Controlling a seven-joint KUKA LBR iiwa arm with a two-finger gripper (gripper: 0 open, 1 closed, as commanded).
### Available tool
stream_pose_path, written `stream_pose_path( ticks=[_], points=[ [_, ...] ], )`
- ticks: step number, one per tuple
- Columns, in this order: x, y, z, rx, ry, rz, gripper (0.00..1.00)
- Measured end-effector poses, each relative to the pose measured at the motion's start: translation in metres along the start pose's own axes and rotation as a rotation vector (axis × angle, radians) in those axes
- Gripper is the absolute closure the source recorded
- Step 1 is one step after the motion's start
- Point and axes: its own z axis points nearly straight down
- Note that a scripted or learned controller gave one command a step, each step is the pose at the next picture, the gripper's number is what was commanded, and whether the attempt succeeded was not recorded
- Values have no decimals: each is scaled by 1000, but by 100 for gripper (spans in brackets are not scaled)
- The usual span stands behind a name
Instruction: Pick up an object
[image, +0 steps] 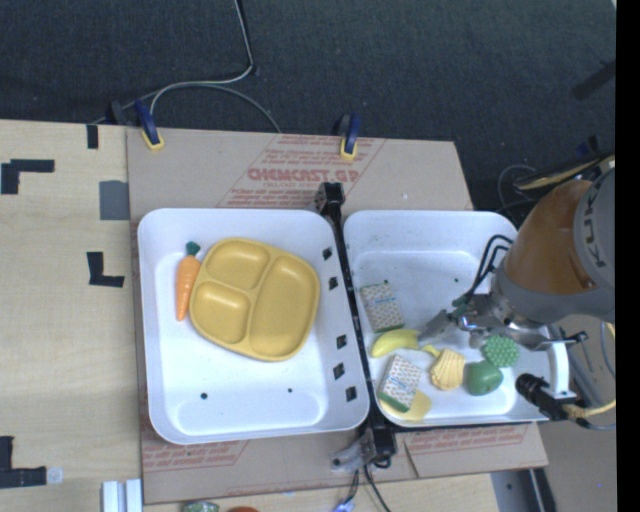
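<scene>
A toy carrot lay along the left wall of the left bin, its green top pointing away from the camera. Just beside it, touching or nearly so, sat a yellow divided plate with three compartments (all turned slightly askew to the bin's sides).

Across the black divider, the right bin held the small things in its nearer half. A grey patterned packet lay close to the divider, and below it a toy banana. Nearer the front wall a second patterned packet rested on a pale yellow piece. To its right stood a yellow corn cob, then a green round toy and, just behind that, a bumpy green piece.

The gripper hung low over the bin between the banana and the bumpy green piece, its fingers spread and nothing between them. The grey and orange arm reached in from the right.
</scene>
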Motion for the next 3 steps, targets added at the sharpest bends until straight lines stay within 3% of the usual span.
stream_pose_path(
  ticks=[1, 2, 3],
  points=[
    [-2, -21, 33, -8, -2, -1, 0],
    [-2, -20, 23, -10, -2, -1, 100],
    [93, 18, -65, -3, -1, -1, 100]
  ],
)
